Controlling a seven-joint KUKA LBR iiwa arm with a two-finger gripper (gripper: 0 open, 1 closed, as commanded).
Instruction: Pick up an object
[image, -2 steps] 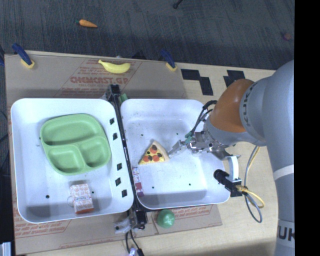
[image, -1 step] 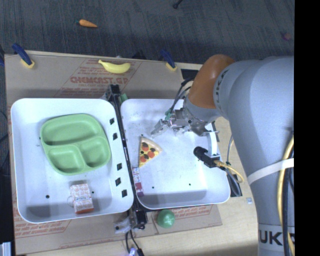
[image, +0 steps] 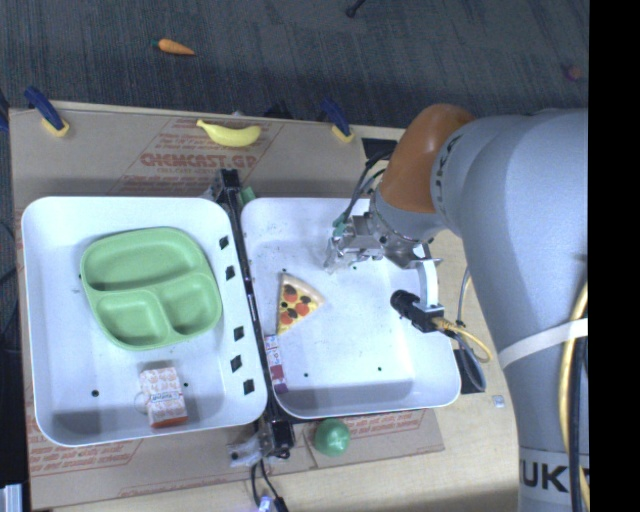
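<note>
A toy pizza slice (image: 297, 303) lies flat in the right bin (image: 400, 385), near its left wall. My gripper (image: 344, 250) hangs over the upper middle of that bin, up and to the right of the slice and apart from it. Nothing shows in its grasp. In the left bin (image: 45, 330) rests a green divided plate (image: 152, 285), and below it a small orange-and-white carton (image: 162, 393).
A yellow banana (image: 230, 131) lies on the cardboard behind the bins. A green ball (image: 331, 436) sits in front of the right bin. Blue clamps (image: 48, 110) hold the cardboard's back edge. The grey arm (image: 510, 230) covers the right bin's right side.
</note>
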